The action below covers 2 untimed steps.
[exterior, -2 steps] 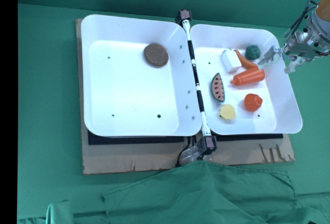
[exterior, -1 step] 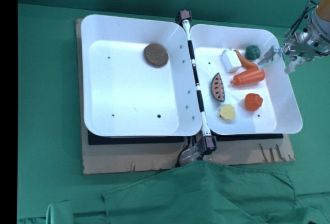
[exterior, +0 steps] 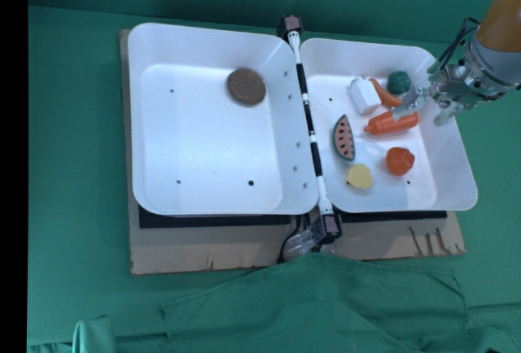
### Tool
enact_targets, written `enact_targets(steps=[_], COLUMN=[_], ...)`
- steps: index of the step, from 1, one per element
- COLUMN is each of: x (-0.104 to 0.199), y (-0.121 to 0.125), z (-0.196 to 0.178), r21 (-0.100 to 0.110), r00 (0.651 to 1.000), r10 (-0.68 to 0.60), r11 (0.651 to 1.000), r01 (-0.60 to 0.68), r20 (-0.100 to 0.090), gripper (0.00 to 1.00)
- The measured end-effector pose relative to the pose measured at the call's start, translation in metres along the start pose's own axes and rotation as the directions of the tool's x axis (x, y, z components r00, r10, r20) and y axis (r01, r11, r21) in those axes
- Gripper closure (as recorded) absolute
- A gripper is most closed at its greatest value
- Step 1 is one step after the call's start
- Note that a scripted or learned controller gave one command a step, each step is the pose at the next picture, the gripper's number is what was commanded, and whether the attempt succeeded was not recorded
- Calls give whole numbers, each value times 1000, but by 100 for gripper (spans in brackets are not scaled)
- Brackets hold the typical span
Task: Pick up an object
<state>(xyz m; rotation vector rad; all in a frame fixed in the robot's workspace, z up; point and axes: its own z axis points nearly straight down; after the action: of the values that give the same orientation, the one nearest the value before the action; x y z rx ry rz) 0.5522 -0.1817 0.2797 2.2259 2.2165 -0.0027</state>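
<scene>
So the gripper [exterior: 425, 99] is hanging over the right bin [exterior: 456, 180], just off the right end of the long orange toy carrot [exterior: 391, 124], nothing held. I honestly can't tell from this angle if it's spread or pinched closed, too small and too much glare.

That carrot looks like the likeliest target, though it's a guess. It lies roughly crosswise in the bin, with a white block [exterior: 363, 93], a smaller orange piece [exterior: 386, 93] and a dark green ball [exterior: 399, 82] just behind it. Looks like hard plastic play food: light, stiff, a bit slick, and round enough to roll or squirt out of a pinch. I'd grab across the thick middle, not the tapered end.

Also in there: a watermelon slice [exterior: 343, 137], a yellow round thing [exterior: 359, 176] and an orange-red chunk [exterior: 399, 160]. The left bin [exterior: 163, 172] has a flat brown disc [exterior: 246, 87].
</scene>
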Motion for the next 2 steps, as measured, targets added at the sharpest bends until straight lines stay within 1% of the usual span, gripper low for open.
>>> enact_targets(steps=[1, 2], x=[-3, 5], y=[2, 6], z=[41, 92], r21=[0, -3], r00=[1000, 1000], r10=[0, 0], r11=[1000, 1000], r01=[0, 0], r20=[0, 1], gripper=[0, 0])
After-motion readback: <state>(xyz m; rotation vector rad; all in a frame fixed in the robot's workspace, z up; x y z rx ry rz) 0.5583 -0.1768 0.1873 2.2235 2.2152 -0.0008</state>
